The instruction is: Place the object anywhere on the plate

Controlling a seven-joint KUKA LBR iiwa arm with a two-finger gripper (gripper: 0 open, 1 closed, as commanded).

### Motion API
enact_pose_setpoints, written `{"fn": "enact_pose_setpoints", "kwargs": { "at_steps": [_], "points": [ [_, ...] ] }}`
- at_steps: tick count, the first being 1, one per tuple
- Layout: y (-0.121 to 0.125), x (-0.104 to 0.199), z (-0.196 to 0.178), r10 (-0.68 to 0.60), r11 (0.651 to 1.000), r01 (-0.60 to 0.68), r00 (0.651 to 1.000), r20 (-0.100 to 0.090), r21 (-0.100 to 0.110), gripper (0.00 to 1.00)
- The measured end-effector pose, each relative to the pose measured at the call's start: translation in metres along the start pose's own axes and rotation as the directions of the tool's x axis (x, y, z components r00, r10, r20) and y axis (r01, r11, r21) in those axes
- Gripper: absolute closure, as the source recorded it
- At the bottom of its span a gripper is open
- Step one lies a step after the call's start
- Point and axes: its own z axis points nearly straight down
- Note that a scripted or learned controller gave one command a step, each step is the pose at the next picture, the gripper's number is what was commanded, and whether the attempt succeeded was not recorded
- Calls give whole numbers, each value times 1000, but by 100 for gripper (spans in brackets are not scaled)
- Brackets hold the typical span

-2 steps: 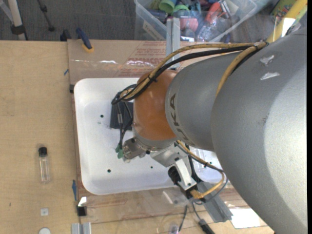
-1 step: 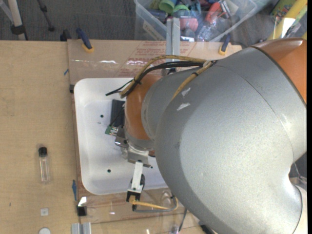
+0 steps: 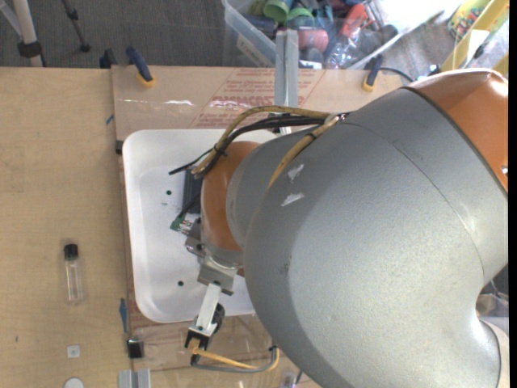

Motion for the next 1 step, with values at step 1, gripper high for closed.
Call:
{"fn": "enact_pose_setpoints", "kwargs": {
  "at_steps": [1],
  "points": [
    [28, 16, -49, -210, 978, 210, 978, 10, 15, 100]
  ]
}}
